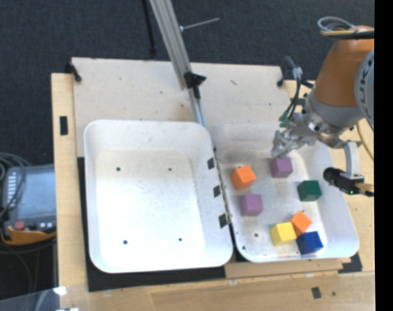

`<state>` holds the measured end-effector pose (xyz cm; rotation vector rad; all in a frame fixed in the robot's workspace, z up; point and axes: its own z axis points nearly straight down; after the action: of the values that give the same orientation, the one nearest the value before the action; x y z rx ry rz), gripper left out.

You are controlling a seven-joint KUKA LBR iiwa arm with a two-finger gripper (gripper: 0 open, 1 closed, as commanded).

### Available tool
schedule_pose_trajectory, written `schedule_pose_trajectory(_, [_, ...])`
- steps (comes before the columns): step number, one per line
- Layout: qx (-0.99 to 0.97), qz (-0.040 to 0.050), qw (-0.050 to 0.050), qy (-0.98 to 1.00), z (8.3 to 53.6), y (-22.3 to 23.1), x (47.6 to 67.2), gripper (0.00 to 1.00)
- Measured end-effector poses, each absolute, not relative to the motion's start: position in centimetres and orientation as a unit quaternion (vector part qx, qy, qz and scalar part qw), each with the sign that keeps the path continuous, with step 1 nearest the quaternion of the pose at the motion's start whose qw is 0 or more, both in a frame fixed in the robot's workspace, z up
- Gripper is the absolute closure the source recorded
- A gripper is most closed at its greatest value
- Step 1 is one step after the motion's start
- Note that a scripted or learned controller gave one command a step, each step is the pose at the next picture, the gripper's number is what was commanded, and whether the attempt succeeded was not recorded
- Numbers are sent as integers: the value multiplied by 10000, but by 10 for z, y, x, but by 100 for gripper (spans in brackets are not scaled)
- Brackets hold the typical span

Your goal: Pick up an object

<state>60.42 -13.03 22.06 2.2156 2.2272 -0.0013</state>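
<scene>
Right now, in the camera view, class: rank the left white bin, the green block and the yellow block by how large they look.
1. Left white bin, far the largest.
2. Yellow block and green block look about alike; I would not rank one over the other.

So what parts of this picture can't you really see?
- End effector: blurred in the camera view, so whether it is open or shut is unclear.
- Upper purple cube: its top edge meets the end effector's tip; contact can't be told.
- Arm: cut off by the picture's right side.
- Blue cube: partly covered by the orange cube beside it.
</scene>
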Motion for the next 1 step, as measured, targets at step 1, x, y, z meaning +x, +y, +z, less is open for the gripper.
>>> schedule_pose_trajectory(1, [7042, 8, -13, 7100, 231, -70, 601, 100])
